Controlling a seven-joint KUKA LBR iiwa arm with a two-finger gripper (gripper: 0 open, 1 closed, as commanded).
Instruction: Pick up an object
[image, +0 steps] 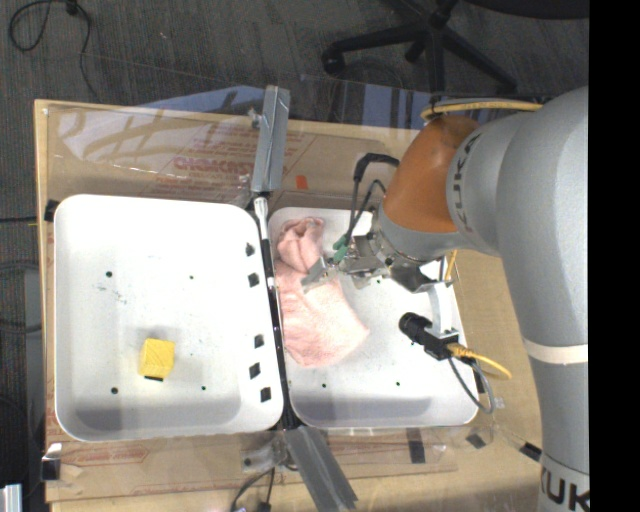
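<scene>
A crumpled pink cloth (308, 300) lies along the left side of the right bin (400, 400), reaching from its far corner to its middle. My gripper (328, 272) hangs low over the cloth's upper half, its metal fingers right at the fabric. The grey arm with its orange band comes in from the right above the bin. A small yellow block (157, 358) rests in the near left part of the left bin (150, 240), far from the gripper.
A metal divider bar (268, 150) runs between the two bins at the far side. A black cable plug with a yellow lead (432, 340) hangs over the right bin's right side.
</scene>
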